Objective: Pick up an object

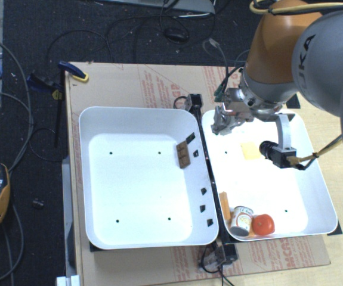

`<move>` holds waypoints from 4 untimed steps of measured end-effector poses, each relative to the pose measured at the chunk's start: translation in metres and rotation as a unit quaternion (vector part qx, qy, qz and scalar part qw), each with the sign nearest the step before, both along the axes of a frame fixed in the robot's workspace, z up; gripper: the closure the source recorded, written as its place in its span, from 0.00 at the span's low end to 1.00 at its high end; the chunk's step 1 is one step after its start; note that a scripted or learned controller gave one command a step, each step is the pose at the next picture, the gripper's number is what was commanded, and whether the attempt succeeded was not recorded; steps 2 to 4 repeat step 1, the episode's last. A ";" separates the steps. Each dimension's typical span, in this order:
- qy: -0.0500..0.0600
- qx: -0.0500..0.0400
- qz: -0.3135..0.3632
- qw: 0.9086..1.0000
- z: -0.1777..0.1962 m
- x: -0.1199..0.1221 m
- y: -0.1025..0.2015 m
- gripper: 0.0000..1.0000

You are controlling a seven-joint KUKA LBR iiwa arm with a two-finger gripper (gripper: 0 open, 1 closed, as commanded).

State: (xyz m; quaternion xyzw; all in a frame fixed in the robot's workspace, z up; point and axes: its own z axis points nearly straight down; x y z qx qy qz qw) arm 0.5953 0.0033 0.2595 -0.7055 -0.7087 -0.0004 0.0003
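Gripper [223, 124] hovers over right bin's [314, 159] far corner | grip state: cannot tell (too blurred) | yellow sponge [250, 151] just beside, likely target | can [240, 219], tomato [263, 224] well nearer.

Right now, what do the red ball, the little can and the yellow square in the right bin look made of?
Red ball: smooth, glossy, likely plastic, with a highlight on top. Little can: likely metal with a printed label; shiny rim. Yellow square: flat, matte, possibly foam or soft plastic; too small to be sure.

Bench [135, 85], cardboard-topped; two white bins: left [93, 177], right [290, 204]. Blue-yellow clamp [73, 71] at bench's far left corner. Cables [22, 106] on dark floor.
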 end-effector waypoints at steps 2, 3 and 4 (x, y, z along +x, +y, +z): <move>0.000 0.000 -0.001 1.000 -0.010 0.012 0.046 1.00; 0.000 0.000 -0.001 1.000 -0.010 0.012 0.046 1.00; 0.000 0.000 -0.001 1.000 -0.010 0.012 0.046 1.00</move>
